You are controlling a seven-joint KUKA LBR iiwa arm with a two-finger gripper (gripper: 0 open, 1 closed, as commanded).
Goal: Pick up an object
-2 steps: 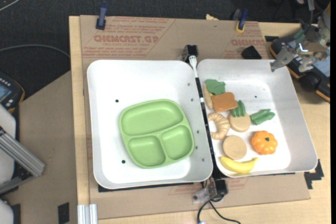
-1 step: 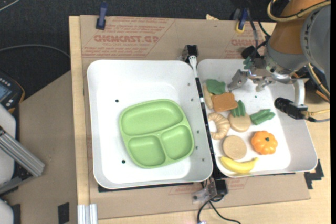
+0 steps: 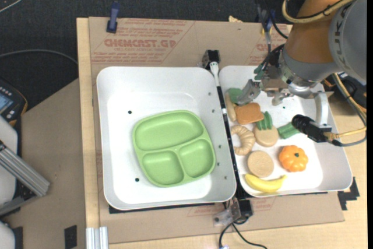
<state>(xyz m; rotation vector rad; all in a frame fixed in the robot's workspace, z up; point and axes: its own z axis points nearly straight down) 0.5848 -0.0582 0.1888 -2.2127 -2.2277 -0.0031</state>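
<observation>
The gripper (image 3: 254, 89) hangs over crowded toy food; whether it is open cannot be told. It may nudge the toast (image 3: 249, 113) aside.

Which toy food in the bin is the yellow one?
The banana. It is the long curved yellow piece at the near edge of the right bin, just below the round tan cookie and left of the orange pumpkin.

Arm (image 3: 344, 20): grey housing w/ broad orange band above wrist. Yellow cable loops over band. Claw (image 3: 265, 87): grey metal, dark fittings; black cylindrical attachment at side.
</observation>
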